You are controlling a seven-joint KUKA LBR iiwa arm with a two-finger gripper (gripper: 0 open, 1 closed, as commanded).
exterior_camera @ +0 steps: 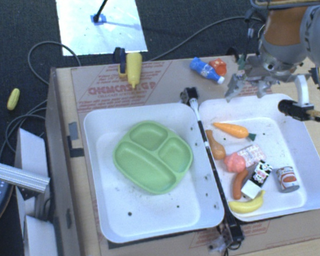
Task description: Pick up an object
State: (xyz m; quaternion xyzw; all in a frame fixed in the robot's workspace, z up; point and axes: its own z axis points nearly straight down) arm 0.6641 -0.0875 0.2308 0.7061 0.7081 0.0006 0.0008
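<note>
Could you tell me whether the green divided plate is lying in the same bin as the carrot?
No, the green divided plate lies in the left bin, while the carrot lies in the right bin.

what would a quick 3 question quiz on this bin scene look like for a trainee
1. True or false: the green divided plate lies in the left bin.
2. Which item lies nearest the front edge of the right bin? A) carrot B) banana C) small can
3. Fill in: the gripper hangs above the right bin's ____ rim.

Key
1. True.
2. B, the banana.
3. Far (back) rim; nothing shows between its fingers.
</note>
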